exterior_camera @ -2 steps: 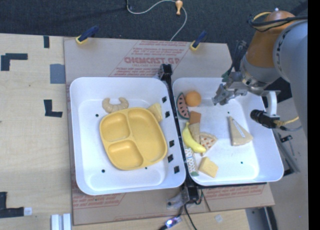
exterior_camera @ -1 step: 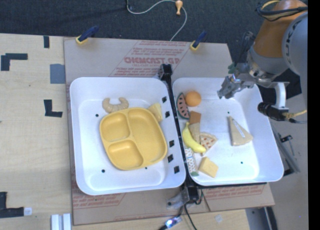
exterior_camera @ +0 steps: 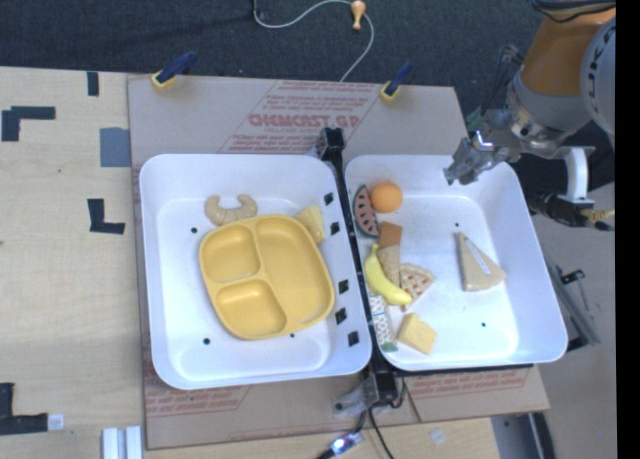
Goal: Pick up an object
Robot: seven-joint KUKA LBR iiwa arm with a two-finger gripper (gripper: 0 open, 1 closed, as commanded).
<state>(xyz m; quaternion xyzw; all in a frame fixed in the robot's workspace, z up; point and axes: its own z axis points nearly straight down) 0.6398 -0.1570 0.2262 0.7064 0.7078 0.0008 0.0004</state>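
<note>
**Gripper at the right bin's far right corner**

The left bin (exterior_camera: 160, 277) carries a yellow divided plate (exterior_camera: 265, 277) and a tan piece (exterior_camera: 230, 209) at its far edge. Along the right bin's (exterior_camera: 530, 277) left wall sit an orange (exterior_camera: 386, 196), a banana (exterior_camera: 384, 282) and a cheese cube (exterior_camera: 417, 333); a wedge (exterior_camera: 478, 265) lies mid-right. The gripper (exterior_camera: 466, 168) hovers over the far right corner; its hand's state cannot be told.

Arm (exterior_camera: 565, 42) comes in from upper right, grey w/ orange band above the wrist, bent downward and to the left. Pincer (exterior_camera: 462, 169) hangs low at its end, tips pointing down-left; nothing visible betw. them.
</note>
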